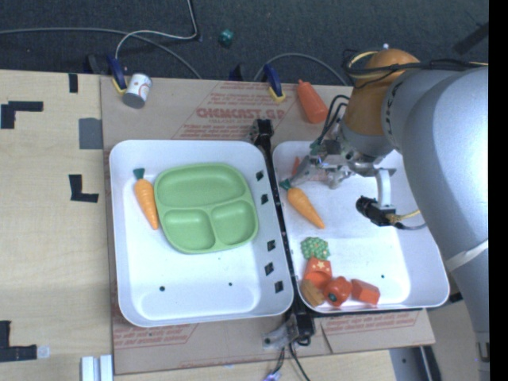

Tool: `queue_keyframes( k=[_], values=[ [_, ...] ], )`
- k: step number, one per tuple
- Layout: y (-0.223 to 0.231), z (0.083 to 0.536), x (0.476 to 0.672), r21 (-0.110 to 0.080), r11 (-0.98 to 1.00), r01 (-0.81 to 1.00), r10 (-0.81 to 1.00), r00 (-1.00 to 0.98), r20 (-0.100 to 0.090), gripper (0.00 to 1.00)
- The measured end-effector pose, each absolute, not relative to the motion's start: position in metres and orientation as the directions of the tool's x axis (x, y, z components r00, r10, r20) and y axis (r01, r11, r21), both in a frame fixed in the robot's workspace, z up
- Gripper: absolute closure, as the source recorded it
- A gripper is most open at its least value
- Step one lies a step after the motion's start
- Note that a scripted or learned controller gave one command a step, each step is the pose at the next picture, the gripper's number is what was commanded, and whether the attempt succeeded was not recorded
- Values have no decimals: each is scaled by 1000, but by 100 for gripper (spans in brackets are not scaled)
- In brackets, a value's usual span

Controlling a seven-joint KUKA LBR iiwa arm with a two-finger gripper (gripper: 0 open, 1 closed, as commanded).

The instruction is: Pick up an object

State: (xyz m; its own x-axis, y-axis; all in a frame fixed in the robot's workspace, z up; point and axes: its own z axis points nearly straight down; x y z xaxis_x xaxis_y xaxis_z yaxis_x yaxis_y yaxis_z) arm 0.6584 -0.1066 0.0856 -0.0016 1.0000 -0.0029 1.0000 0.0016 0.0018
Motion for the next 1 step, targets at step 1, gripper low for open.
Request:
queue_keyframes(
  k=[1],
  values=[
    [-103, 85, 669, 1, 1, 1000, 1000, -1, -1, 0]
  ],
)
